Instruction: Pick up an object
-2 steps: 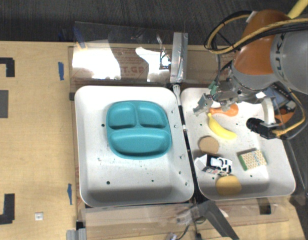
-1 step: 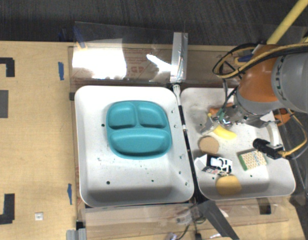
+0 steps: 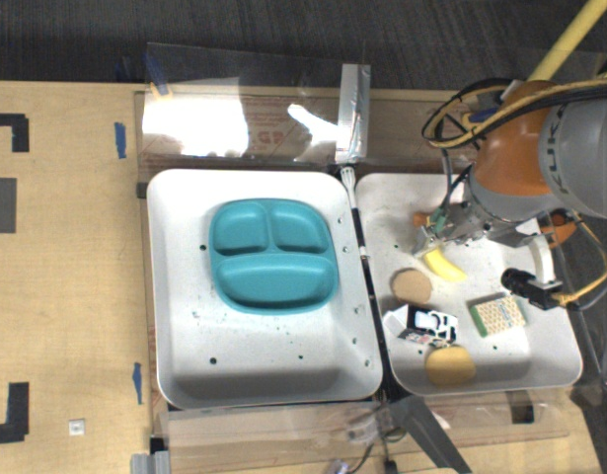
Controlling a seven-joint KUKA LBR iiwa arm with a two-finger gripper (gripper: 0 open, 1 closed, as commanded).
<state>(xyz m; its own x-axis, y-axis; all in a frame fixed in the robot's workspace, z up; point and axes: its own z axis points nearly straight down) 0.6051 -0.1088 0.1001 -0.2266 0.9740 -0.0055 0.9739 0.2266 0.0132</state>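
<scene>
Objects, right bin [image 3: 555, 358], pick candidates:
- yellow banana-shaped pc [image 3: 443, 264], mid-bin, nearest the arm's wrist
- tan round item [image 3: 412, 285], just left-below the yellow pc, close to touching it
- black/white printed item [image 3: 426, 325], near bin's front-left
- tan rounded item [image 3: 449, 364], at front wall
- patterned green-edged card/block [image 3: 496, 315], right of centre
- small orange bit [image 3: 421, 220], upper area, too small to ID

Left bin [image 3: 175, 265]: teal divided tray [image 3: 273, 254], centred. No loose items seen on it.

Arm: orange band + grey body over right bin's upper right, w/ cables. Gripper [image 3: 449, 227] hangs over the upper part of right bin, just above the yellow pc. Claw state: can't tell; tips lost in wrist clutter. Nothing visibly held.

Risks (judgement):
1. Yellow pc & tan round item sit v. close; a descent btw. them could nudge one away or catch both, then drop.
2. Curved yellow pc may roll or squirt out if pinched off-centre.
3. Flat card likely too thin to get under; fingers would scrape bin floor.
4. Front tan item against wall: little finger clearance, poss. wall strike.
5. Cables near wrist might snag on deeper reach.
</scene>
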